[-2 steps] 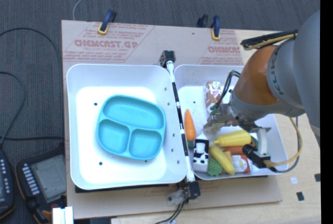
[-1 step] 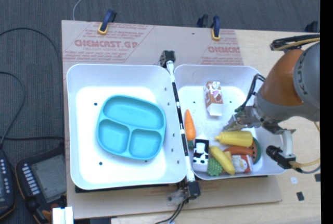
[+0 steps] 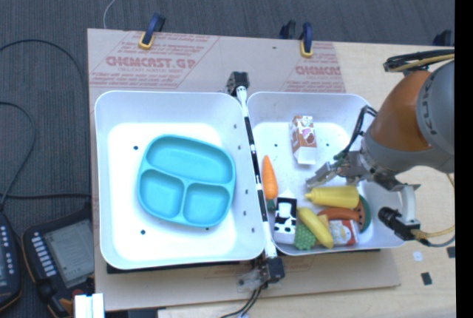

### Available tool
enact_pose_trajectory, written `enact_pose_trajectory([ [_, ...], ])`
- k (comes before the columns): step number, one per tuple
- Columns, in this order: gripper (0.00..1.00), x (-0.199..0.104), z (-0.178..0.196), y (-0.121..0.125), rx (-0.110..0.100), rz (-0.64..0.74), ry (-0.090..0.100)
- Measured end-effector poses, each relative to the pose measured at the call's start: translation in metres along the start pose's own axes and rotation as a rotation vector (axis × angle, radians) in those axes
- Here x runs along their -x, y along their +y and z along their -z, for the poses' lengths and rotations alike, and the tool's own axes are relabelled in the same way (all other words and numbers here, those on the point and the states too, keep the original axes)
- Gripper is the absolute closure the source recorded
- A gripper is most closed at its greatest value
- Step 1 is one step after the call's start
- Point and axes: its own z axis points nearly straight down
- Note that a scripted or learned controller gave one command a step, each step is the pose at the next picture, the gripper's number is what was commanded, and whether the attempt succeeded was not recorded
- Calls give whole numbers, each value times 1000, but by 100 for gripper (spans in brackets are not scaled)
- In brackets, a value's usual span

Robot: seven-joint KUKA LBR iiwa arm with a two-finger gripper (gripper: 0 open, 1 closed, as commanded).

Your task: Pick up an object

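The arm is reaching into the right-hand bin (image 3: pixel 347 99) from the right, its gripper (image 3: pixel 323 177) hanging low over the bin's middle; whether it is spread or pressed together I cannot tell from here, and nothing is showing in its grasp. Just below the gripper a yellow corn cob (image 3: pixel 334 197) is lying on its side, plump, with a tapered left tip. Under that, close to the bin's near wall, a red and white packet (image 3: pixel 346 226) is resting, and beside it a yellow banana (image 3: pixel 315 227) is slanting toward the corner. A bumpy green piece, perhaps broccoli (image 3: pixel 304 237), is sitting against the banana's lower end, touching a small black and white carton (image 3: pixel 284 217) to its left. Off to the gripper's left, near the divider between the bins, an orange carrot (image 3: pixel 270 177) is standing lengthwise, pointed end up the view. Above and slightly left of the gripper, a little brown and white milk carton (image 3: pixel 304 139) is lying flat on the white floor, well apart from the pile. Far to the gripper's left, the other bin (image 3: pixel 118 106) is holding a blue sectioned tray (image 3: pixel 185 180) with three hollows. Both bins are sitting on the desk (image 3: pixel 251 61), a board with red lettering held by blue clamps.
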Motion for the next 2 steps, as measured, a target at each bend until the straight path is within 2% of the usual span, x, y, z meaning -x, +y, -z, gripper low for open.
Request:
enact_pose_trajectory([
  [1,0,-68,1,-40,10,0,-6],
  [2,100,-68,9,-39,7,0,-4],
])
